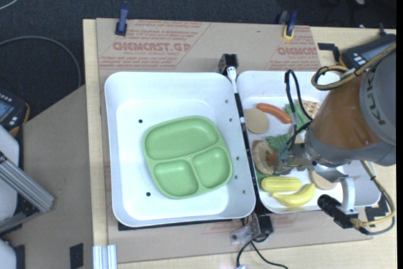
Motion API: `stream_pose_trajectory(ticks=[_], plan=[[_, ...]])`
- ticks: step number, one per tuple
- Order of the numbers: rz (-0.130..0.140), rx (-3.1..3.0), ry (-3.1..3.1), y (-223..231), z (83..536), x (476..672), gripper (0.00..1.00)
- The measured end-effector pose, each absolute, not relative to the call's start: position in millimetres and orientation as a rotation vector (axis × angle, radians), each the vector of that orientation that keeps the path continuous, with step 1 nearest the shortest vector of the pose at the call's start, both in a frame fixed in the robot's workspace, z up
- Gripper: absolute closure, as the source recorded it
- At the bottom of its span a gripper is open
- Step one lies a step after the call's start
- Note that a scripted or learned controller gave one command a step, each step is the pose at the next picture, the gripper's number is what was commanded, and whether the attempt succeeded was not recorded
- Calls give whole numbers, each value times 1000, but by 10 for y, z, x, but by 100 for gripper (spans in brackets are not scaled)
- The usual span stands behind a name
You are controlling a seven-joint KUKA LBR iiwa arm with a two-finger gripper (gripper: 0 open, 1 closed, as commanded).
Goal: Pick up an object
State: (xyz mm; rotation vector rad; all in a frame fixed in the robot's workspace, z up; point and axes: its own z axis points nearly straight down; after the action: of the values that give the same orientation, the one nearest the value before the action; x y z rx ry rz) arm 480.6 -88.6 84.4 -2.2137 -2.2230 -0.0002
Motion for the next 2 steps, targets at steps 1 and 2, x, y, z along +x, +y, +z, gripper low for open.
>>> stream_pose_trajectory(ticks=[1, 2], plan=[[-8, -2222, -2231, -145, 1889, 5463, 100], [-1, -2228, -2221, -689, 2424, 5215, 100]])
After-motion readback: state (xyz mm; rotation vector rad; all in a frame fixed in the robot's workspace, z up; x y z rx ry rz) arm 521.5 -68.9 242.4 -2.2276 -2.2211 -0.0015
